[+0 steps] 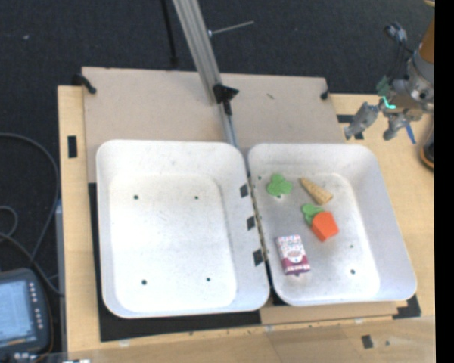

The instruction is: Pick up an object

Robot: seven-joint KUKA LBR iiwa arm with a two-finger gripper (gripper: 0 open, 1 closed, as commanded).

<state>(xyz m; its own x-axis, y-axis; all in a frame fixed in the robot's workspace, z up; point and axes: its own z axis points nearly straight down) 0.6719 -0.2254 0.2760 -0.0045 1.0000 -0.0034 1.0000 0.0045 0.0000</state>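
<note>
**Gripper parked at upper right, objects lying in the right bin**

The gripper [377, 124] hangs at the upper right of the frame, above the bench [72, 225] just beyond the far right corner of the right bin [390, 233]. Its two fingers [357, 125] are spread apart with nothing between them.

All the objects lie in the right bin, in the centre-right of the frame. A green clover-shaped piece [278, 186] sits nearest the bin's upper left, with a tan cone [316, 190] just to its right. Below them an orange block [324, 226] touches a small green piece [312, 212]. A red-and-white carton [293, 254] lies lowest, near the divide between bins.

The left bin [170, 225] fills the centre-left.
</note>
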